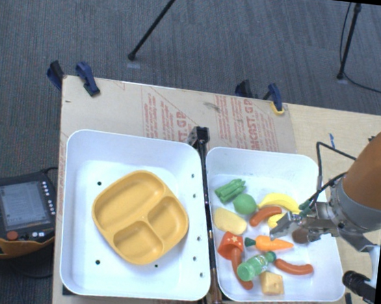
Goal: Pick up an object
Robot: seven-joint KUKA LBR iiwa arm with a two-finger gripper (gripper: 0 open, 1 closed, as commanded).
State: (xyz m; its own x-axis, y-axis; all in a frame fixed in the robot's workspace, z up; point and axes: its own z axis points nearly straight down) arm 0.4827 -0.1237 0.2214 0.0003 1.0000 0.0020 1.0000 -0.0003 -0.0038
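Observation:
The right bin (326, 173) holds several toy foods. Among them are a yellow banana (279, 201), an orange carrot (273, 245), a red-orange sausage (265, 215), a green lime (244, 203) and a pale yellow lemon (230, 221). My gripper (287, 230) reaches in from the right and hangs low over the bin's middle right, just above the carrot and below the banana. Its fingers look spread open, with nothing held between them. The wrist hides part of the bin floor behind it.
Also in the right bin are a green bundle (231, 188), a red pepper (231, 245), a green bottle (254, 266), a second sausage (293, 267) and a cheese cube (271, 283). The left bin (78, 168) holds a yellow divided plate (140, 216). A pendant (16, 212) lies left of the bench.

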